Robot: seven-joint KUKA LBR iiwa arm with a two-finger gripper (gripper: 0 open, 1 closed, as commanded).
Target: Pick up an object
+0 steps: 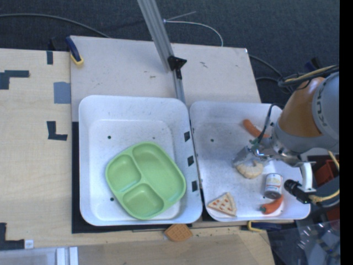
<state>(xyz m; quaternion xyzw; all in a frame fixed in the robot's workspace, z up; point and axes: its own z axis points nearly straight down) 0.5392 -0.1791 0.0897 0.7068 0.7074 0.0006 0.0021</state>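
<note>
In the right bin (220, 120), my gripper (248, 157) is down low, right over the upper edge of a pale beige round piece (250, 171). Whether it touches that piece is unclear. An orange sausage-like item (251, 127) lies just behind the gripper. A small can (272, 185) stands to the right of the beige piece. At the front of the bin lie a red-orange pepper (272, 205) and a tan wedge with red dots (222, 204).
The left bin (91, 148) holds a green divided plate (145, 179). A brown waffle-like piece (177, 233) lies on the bench in front of the bins. A grey pole (157, 26) slants in from the top toward where the bins meet.
</note>
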